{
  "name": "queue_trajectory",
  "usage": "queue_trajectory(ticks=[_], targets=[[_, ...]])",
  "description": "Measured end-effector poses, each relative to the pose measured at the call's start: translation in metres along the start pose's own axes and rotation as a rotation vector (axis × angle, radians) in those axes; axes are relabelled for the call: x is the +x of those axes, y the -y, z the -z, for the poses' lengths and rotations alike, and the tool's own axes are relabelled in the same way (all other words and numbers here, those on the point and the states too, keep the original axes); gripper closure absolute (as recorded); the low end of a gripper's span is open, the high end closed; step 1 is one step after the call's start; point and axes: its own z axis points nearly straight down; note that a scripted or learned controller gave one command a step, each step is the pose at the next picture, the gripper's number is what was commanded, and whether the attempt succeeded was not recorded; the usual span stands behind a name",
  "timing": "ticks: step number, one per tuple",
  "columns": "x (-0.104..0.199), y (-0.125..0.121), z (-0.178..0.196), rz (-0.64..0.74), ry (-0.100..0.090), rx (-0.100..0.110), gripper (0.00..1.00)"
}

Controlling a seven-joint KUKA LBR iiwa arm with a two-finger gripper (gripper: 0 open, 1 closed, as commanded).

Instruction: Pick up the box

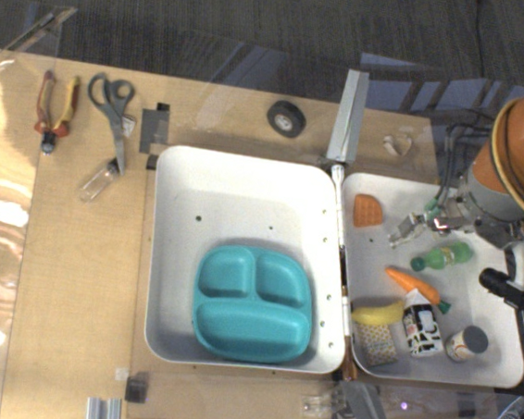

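The box (422, 330) is a small white carton with black patches and a red top. It stands in the front part of the right bin (505, 376), between a yellow banana (377, 312) and a small round can (465, 342). My gripper (412, 227) hangs over the back of the same bin, well behind the box and apart from it. It is close to a green bottle (442, 256) and holds nothing that I can see. The grey arm with its orange band (523, 138) comes in from the upper right.
An orange carrot (412, 285) lies just behind the box, and a speckled sponge (376, 342) in front of the banana. An orange slice-shaped item (367, 210) lies at the bin's back left. A teal divided plate (254, 304) is in the left bin (175, 241). Scissors (114, 109), pliers (53, 109) and a tape roll (286, 118) lie on the bench.
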Motion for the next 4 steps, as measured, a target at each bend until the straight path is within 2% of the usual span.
queue_trajectory(ticks=[1,2,3,4], targets=[[0.049,0.005,-0.045,0.008,0.001,-0.006,0.00],[-0.035,-0.016,-0.017,0.115,-0.001,0.001,0.00],[0.057,-0.015,-0.021,0.157,-0.002,0.000,0.00],[0.031,-0.020,0.020,-0.088,-0.001,0.000,0.00]])
